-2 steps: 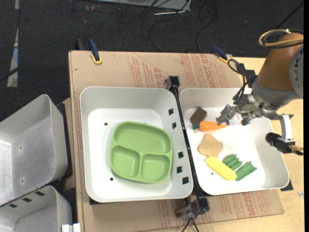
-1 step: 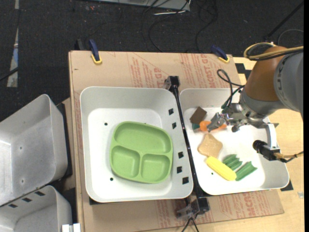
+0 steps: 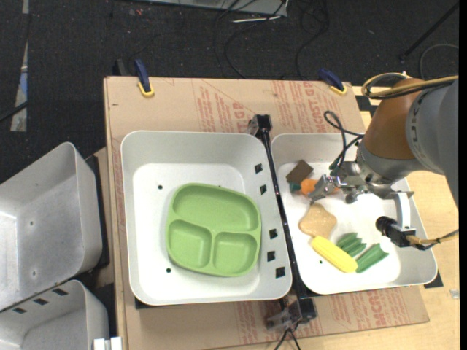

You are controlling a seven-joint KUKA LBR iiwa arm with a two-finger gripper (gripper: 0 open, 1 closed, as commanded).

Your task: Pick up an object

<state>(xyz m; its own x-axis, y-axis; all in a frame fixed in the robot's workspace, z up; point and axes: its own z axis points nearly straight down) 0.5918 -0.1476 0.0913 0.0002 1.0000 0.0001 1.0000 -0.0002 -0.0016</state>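
Note:
The right bin (image 3: 419, 268) holds several small items. A brown block (image 3: 299, 171) lies at its upper left, with a small orange piece (image 3: 309, 187) just below it. Lower down are a tan bread-shaped piece (image 3: 318, 221), a yellow corn cob (image 3: 333, 254) and green bean pods (image 3: 362, 250). My gripper (image 3: 328, 184) is low in this bin, its tip right beside the orange piece on that piece's right side. The grey arm with its orange band (image 3: 390, 133) reaches in from the right above it.
The left bin (image 3: 146, 159) holds a green divided plate (image 3: 214, 230). A black divider (image 3: 273, 195) runs between the two bins. Grey tubs (image 3: 44, 217) stand off the bench at the left. Cables hang near the wrist at the bin's right wall.

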